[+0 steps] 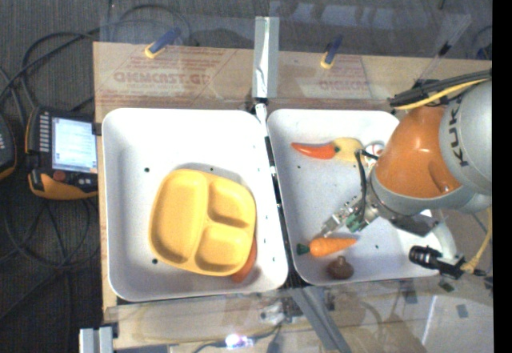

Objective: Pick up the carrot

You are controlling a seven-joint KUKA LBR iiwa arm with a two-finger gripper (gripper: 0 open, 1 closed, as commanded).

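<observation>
Right-hand shallow white bin (320, 123): small orange carrot (332, 246) at 6 o'clock; two-finger gripper (346, 221) poised just above, presumably for grasping; finger state indiscernible.

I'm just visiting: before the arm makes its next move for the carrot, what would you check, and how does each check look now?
1. Carrot in plain sight, in the right bin: ok.
2. Gripper near the carrot, just above it in the camera view: ok.
3. Carrot between the fingers: not ok, it lies on the bin floor.
4. Fingers open enough: cannot tell.
5. Brown piece close under the carrot, may get bumped: not ok.
6. Red pepper well away from the carrot: ok.
</observation>
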